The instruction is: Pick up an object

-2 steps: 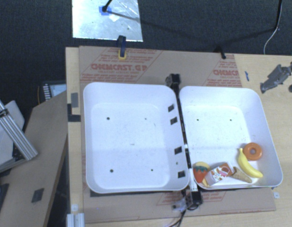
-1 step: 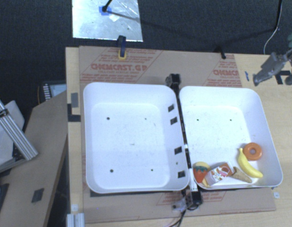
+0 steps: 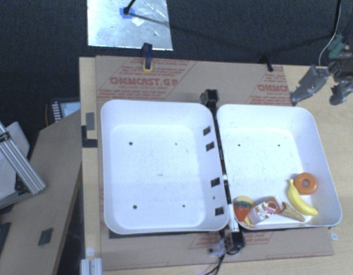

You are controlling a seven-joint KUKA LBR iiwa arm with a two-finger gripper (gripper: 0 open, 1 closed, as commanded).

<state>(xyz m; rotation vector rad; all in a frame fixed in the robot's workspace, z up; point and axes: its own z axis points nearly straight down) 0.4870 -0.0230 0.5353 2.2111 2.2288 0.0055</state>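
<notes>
Claw (image 3: 321,90) was seen spread open, nothing held, above right bin's (image 3: 313,125) far corner | banana (image 3: 300,198) lay well apart, at near corner.

Illumination is even and moderately bright, apparently from overhead. The two white bins (image 3: 159,171) read near-white without blown highlights; their inner walls carry soft, faint shadows. The metal sheet (image 3: 129,15) at upper left shows patchy glare. The dark surround is underexposed. Sharpness is modest; the end effector (image 3: 322,90) at upper right appears slightly blurred.
</notes>
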